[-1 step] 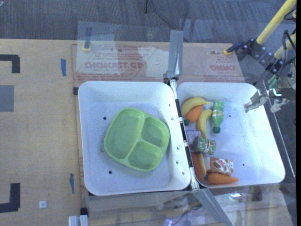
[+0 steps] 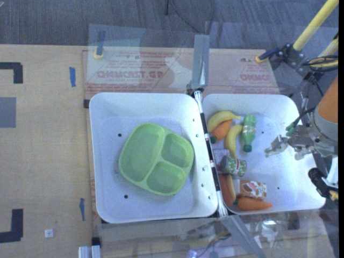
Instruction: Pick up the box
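Grey two-finger gripper (image 2: 275, 147) hangs with fingers spread and nothing between them over the right white bin (image 2: 279, 104). Small orange-and-white carton box (image 2: 253, 188) lies below and left of it, near the bin's front edge, touching an orange carrot (image 2: 252, 203).

Both bins, the left bin (image 2: 107, 117) and the right bin (image 2: 279, 106), are plain white, and the left one carries a lime-green divided plate (image 2: 156, 158) (a single flat shade, no pattern). In the right bin lie two yellow bananas (image 2: 223, 117), three orange carrots (image 2: 220, 130), a green bottle (image 2: 248, 133), a green-and-red printed can (image 2: 235, 166) and a box (image 2: 253, 188) printed in red, orange and white. The counter (image 2: 43, 160) is pale tan wood with black corner marks and blue tape bits, and the arm (image 2: 329, 109) shows orange over grey.
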### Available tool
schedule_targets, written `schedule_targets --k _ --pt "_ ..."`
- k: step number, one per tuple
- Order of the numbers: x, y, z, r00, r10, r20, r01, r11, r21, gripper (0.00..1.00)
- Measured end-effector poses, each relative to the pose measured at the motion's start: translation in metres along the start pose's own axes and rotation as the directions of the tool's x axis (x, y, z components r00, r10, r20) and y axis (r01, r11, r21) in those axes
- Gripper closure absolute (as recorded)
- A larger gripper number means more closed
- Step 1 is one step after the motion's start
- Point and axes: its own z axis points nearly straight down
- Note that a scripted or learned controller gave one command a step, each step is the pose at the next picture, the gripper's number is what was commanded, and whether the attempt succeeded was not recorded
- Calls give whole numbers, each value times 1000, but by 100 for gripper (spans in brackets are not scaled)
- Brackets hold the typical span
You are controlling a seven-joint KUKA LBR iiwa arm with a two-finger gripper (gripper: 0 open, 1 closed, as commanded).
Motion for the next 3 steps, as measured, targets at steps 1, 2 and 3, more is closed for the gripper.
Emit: schedule_targets --k 1,2,3 --pt "-11 2 71 997 81 0 -81 997 -4 0" --pt "-12 1 71 997 83 0 -83 997 -5 0" --pt "3 4 71 999 33 3 -33 999 -6 0"
